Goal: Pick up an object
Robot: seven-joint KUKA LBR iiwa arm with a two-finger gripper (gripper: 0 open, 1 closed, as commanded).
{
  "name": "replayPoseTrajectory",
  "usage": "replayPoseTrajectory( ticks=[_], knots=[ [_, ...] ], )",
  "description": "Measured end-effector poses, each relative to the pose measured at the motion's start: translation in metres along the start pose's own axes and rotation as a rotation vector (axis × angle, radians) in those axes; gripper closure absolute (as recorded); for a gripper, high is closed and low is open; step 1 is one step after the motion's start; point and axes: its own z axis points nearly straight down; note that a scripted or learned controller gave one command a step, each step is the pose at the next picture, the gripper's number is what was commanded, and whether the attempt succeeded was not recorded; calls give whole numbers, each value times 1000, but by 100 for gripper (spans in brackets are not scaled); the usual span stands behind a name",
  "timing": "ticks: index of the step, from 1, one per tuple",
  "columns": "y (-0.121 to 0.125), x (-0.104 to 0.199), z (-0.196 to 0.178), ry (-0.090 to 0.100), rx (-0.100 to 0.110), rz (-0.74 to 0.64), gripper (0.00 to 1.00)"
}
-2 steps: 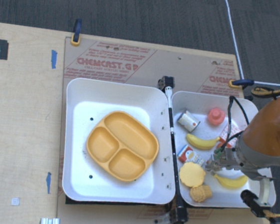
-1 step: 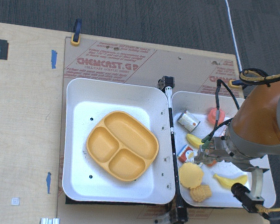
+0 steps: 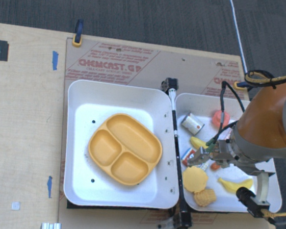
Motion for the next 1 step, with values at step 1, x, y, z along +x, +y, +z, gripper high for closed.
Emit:
replayPoseTrajectory(
  ticks=[1],
  knots=[
    [0, -49, 99, -1, -1, 1, 0]
  ],
)
